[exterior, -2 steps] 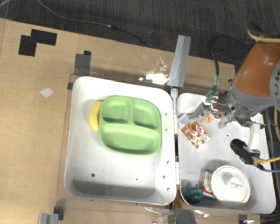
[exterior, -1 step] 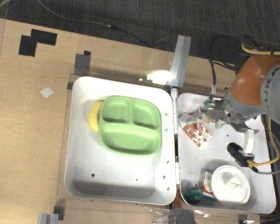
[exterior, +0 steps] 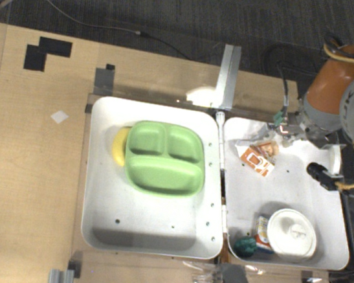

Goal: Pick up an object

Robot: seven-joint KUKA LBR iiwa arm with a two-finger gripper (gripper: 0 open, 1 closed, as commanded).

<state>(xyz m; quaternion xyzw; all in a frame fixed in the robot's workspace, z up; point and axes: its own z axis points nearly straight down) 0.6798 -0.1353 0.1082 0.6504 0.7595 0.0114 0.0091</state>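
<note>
Looking down on the bench, you see two shallow white plastic bins side by side. The left bin holds a light green divided plastic tray, turned at a slight angle, with a yellow object partly tucked under the tray's left edge. The right bin holds a small orange-and-white printed packet near its upper left, and a round white lidded container near its lower edge; a dark teal object and a small colourful item lie just beside the container's left side. The grey arm with its orange band reaches in from the upper right, placing the two-finger gripper over the right bin's upper edge, near the packet. You cannot tell how the gripper stands, nor whether it has hold of anything.
</note>
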